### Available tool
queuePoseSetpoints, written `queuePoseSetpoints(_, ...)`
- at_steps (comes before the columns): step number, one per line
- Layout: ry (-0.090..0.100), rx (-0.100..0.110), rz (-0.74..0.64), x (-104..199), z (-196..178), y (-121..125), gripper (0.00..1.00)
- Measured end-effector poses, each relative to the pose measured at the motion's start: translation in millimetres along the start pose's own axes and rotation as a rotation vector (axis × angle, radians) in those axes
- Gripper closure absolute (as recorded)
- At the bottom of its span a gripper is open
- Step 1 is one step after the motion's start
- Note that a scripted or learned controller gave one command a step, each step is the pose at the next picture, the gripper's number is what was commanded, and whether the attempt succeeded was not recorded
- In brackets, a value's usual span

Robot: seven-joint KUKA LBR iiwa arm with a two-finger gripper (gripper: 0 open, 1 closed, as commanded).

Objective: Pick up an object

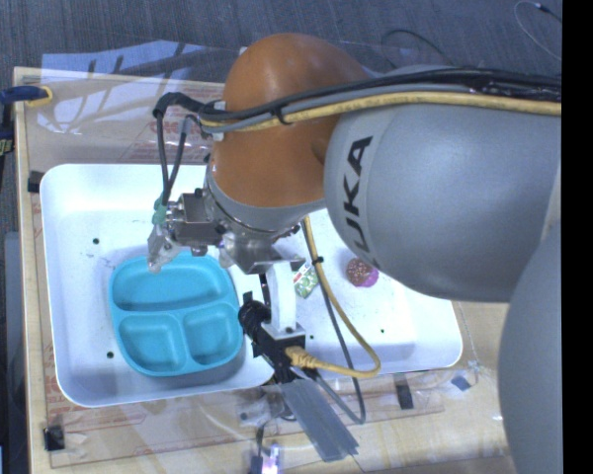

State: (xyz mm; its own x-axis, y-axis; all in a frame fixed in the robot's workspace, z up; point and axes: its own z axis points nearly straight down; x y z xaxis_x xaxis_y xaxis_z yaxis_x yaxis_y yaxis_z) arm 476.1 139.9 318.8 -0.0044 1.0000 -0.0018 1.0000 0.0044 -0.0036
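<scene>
Camera view: your jaws (161,250) sit at the blue divided tray's (176,321) far rim in the left bin (69,215), probably for an edge grab; can't tell their state.

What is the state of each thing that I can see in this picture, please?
blue divided tray: upright in the left bin, its three compartments bare.
gripper: low over the tray's far left rim.
pink round object: lying in the right bin, apart from the tray.
small green-white object: lying by the bins' divider, partly hidden.
</scene>
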Motion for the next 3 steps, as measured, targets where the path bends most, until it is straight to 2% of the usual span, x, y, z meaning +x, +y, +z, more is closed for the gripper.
queuePoseSetpoints(1, -0.001, 0.004, -0.008, 0.6, -9.3, 0.1, 1.00)
queuePoseSetpoints(2, -0.001, 0.001, -0.062, -70.5, 14.1, 26.7, 1.00)
queuePoseSetpoints(3, -0.001, 0.002, 0.051, 7.5, 12.4, -0.2, 1.00)
